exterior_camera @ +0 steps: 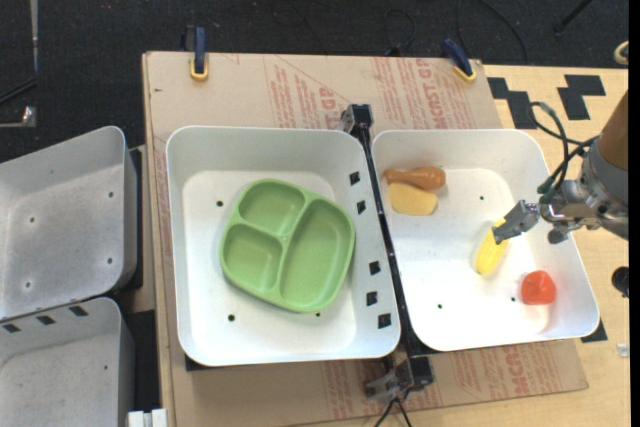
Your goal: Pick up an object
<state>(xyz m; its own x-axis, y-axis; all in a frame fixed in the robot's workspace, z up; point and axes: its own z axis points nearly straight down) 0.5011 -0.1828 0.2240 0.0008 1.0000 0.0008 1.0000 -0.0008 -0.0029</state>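
In the right bin (pixel 470 340) lie a yellow banana-like piece (pixel 489 257), a red rounded piece (pixel 538 288), a pale yellow piece (pixel 413 202) and an orange-brown drumstick-shaped piece (pixel 418 178). My gripper (pixel 510 223) reaches in from the right edge and hangs just above the upper end of the yellow banana-like piece. Whether it touches that piece cannot be made out. The red piece lies to the lower right of the gripper tip.
A green divided plate (pixel 288 245) fills the middle of the left bin (pixel 200 335). A black divider with clips (pixel 375 245) runs between the bins. Cables (pixel 560 150) hang by the arm's wrist (pixel 600 185). Grey trays (pixel 60 215) sit off the bench's left side.
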